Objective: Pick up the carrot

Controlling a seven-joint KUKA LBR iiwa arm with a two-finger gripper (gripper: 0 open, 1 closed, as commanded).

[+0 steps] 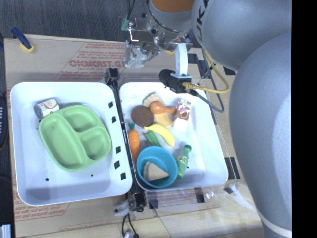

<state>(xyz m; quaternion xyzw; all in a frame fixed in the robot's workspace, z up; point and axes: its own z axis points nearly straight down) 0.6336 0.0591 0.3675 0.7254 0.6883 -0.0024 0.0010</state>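
Carrot [133, 143] lengthwise along right bin's [210, 133] left wall, green top rearward.

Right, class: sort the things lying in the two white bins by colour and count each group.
Green: 3 (divided plate, bottle, vegetable)
Orange: 2 (carrot, drumstick)
Yellow: 1 (banana)
Blue: 1 (bowl)
Brown: 1 (round patty)
Total: 8

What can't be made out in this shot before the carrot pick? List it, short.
- Tool: blurred in the camera view above the bins; open or shut, unclear.
- Carrot: its lower tip is tucked behind the blue bowl.
- Green bottle: partly covered by that bowl; its label is too small to read.
- Small carton: half hidden by the green tray.
- Arm: cut off by the top edge.
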